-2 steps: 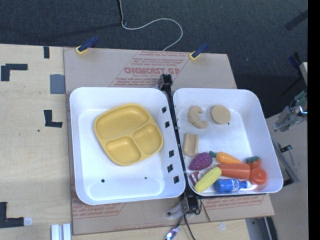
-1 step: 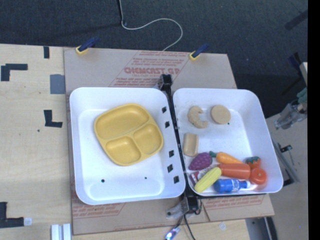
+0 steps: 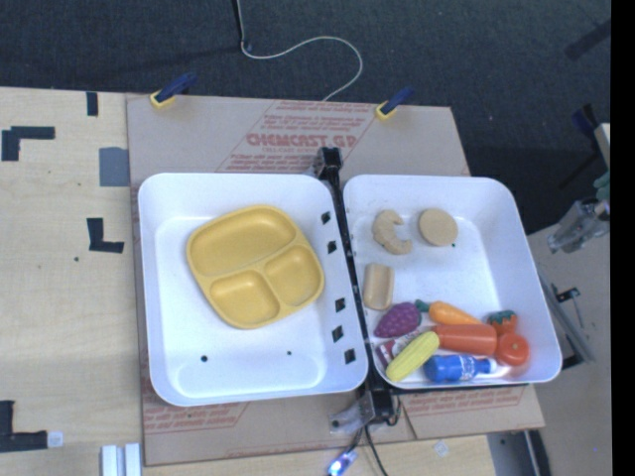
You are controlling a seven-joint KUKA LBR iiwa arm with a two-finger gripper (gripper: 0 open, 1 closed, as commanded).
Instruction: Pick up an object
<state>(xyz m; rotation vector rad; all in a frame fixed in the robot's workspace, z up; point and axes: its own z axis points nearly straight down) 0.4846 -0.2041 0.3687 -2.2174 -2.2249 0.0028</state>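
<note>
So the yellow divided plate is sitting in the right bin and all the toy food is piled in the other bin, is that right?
Not quite. The camera view shows the yellow divided plate in the left bin. The toy food, such as the corn cob and carrot, lies in the right bin, so they are in separate bins.

We count two shallow white bins: the left bin (image 3: pixel 164 266) and the right bin (image 3: pixel 496 201). In the left one we see a single yellow divided tray (image 3: pixel 256 264) with three compartments. In the right one we count nine toy food pieces: one croissant (image 3: pixel 391 232), one round cookie (image 3: pixel 438 227), one tan bread slice (image 3: pixel 378 287), one bunch of purple grapes (image 3: pixel 399 318), one carrot (image 3: pixel 452 314), one orange sausage-like piece (image 3: pixel 466 339), one tomato (image 3: pixel 512 349), one corn cob (image 3: pixel 412 355) and one blue bottle (image 3: pixel 458 369). On the cardboard behind the bins we count two clamps, one yellow (image 3: pixel 172 89) and one blue (image 3: pixel 394 100).
</note>
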